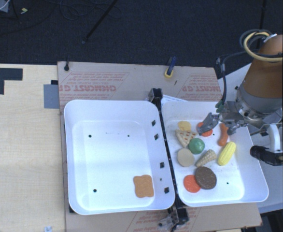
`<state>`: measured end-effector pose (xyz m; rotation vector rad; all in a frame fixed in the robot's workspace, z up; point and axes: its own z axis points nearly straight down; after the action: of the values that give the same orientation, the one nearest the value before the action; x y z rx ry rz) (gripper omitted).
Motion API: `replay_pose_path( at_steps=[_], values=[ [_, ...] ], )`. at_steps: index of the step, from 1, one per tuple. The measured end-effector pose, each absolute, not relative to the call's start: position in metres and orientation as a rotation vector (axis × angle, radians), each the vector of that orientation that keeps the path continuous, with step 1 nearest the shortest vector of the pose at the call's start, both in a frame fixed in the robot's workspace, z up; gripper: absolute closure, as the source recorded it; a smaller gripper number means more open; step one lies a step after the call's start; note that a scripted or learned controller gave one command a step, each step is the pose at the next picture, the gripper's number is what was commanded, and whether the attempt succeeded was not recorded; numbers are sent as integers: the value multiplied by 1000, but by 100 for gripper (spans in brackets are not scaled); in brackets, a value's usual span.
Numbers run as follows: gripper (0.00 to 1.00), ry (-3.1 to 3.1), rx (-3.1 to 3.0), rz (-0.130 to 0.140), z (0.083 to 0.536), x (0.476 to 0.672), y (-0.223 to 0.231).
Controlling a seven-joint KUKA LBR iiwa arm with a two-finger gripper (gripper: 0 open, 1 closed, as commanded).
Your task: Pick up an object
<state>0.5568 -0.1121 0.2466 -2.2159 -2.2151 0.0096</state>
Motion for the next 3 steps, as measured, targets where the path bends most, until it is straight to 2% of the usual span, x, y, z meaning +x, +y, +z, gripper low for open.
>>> replay_pose_path(
  at_steps=[1, 2, 3],
  values=[
    [0, -2217, -2222, 4, 98, 549, -143],
    [0, -2220, -2219, 0, 88, 593, -137],
    [0, -2222, -2228, -4, 89, 569, -113]
  ],
)
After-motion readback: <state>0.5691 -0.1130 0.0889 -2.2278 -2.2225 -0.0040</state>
